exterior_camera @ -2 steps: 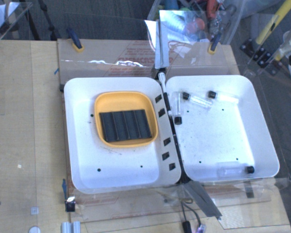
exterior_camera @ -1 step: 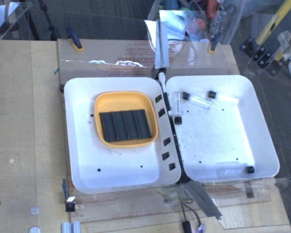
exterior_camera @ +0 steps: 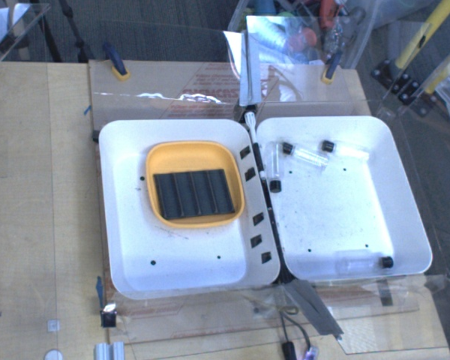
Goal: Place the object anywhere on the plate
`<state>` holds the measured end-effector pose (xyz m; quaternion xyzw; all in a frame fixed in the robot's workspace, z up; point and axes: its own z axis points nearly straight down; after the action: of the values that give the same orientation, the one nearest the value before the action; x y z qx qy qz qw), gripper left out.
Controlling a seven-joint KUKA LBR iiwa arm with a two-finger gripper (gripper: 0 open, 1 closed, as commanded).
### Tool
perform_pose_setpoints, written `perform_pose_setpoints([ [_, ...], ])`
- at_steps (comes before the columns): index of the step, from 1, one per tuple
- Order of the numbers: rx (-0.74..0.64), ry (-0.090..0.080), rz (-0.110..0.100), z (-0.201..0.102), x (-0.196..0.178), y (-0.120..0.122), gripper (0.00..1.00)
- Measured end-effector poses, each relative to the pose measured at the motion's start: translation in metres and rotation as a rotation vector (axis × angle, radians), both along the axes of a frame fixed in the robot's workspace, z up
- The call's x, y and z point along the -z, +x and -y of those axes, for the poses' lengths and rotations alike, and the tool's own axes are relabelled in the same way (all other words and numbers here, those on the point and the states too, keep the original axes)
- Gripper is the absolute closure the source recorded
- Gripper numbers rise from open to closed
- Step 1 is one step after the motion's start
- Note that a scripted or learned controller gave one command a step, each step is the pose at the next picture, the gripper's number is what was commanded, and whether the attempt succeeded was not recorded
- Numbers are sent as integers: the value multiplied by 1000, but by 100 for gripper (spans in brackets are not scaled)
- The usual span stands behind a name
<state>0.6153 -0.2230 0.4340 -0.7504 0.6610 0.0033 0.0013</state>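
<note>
A yellow, rounded-square plate [exterior_camera: 191,150] sits in the left white bin [exterior_camera: 127,238], a little toward its far side. A dark grey ridged block [exterior_camera: 193,193] lies flat on the plate and covers most of its floor. In the right white bin [exterior_camera: 337,216] lie several clear vials with black caps. Two are near the far wall [exterior_camera: 309,156] [exterior_camera: 345,150]. One lies along the left wall [exterior_camera: 272,167]. One rests at the near right corner [exterior_camera: 360,262].
Black tabs [exterior_camera: 255,201] line the divider between the two bins. A clear tub of colourful items [exterior_camera: 315,13] stands behind the bins. Clamps [exterior_camera: 118,67] [exterior_camera: 331,67] hold a plastic sheet at the back. Bare wooden bench lies to the left.
</note>
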Motion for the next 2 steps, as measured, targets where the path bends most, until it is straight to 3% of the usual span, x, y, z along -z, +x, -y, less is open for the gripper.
perform_pose_setpoints([
  [1,-272,0,7,-4,1,52,100],
  [2,-613,2,1,-12,1,33,100],
])
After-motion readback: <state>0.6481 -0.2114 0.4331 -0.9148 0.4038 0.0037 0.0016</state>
